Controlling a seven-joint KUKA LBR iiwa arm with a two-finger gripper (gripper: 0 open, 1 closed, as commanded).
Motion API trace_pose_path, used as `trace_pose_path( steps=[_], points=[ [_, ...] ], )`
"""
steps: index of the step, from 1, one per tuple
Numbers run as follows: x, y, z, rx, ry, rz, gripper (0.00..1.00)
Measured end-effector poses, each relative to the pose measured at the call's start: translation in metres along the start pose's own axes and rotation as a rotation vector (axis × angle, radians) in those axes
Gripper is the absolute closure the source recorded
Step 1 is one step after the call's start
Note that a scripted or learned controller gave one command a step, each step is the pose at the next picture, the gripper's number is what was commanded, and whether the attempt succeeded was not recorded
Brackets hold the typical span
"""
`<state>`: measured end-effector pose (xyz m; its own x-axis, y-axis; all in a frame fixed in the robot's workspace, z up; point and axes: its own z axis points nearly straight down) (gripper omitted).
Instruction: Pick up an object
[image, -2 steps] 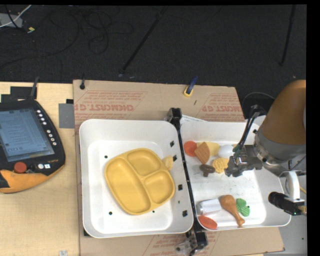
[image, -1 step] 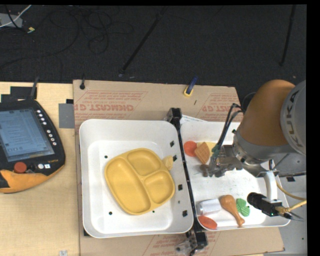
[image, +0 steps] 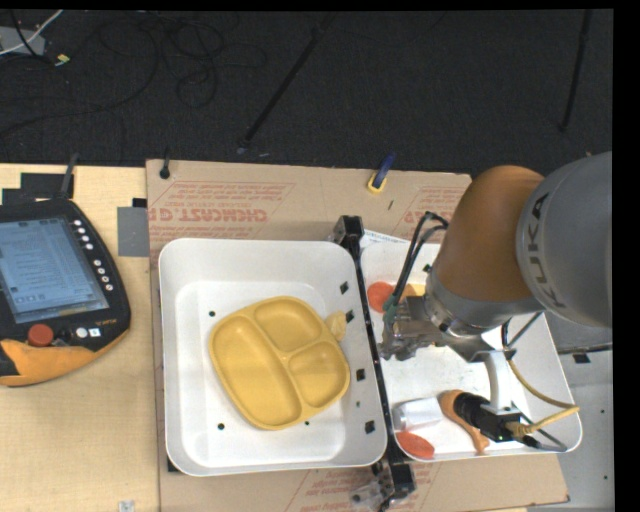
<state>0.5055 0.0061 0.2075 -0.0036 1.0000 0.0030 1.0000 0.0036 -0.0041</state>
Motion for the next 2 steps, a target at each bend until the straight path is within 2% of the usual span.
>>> trace_pose_path(
  steps=[1,2],
  points=[
    [0.058,-0.013,-0.006,0.0,-0.001,-0.001,1.0],
    [0.075,-0.012,-0.011,-0.001,-0.002,0.004,1.0]
  ],
)
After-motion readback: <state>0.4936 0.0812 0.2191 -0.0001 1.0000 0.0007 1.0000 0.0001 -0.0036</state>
